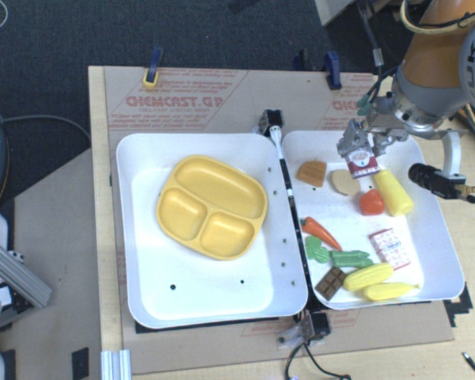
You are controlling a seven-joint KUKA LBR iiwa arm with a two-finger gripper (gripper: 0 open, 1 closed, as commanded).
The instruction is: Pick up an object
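My gripper point(362, 150) hangs over the back of the right bin point(443, 236), shut on a small red and white box point(363, 166) whose top sits between the fingers. The box hangs tilted just above a pale round piece point(343, 184). Near it lie a brown toast slice point(311, 172), a yellow block point(393, 192) and a red tomato point(371, 203). Toward the front are a carrot point(321, 231), a green pod point(338, 256), a pink and white packet point(389, 248), a brown chocolate bar point(330, 283), a corn cob point(367, 276) and a yellow banana point(389, 291).
The left bin point(142, 291) holds a yellow divided plate point(212, 206). A black divider rail point(287, 204) runs between the bins. The arm's orange band point(447, 22) and grey wrist come in from the upper right, with a black fitting point(435, 179) over the right bin's edge.
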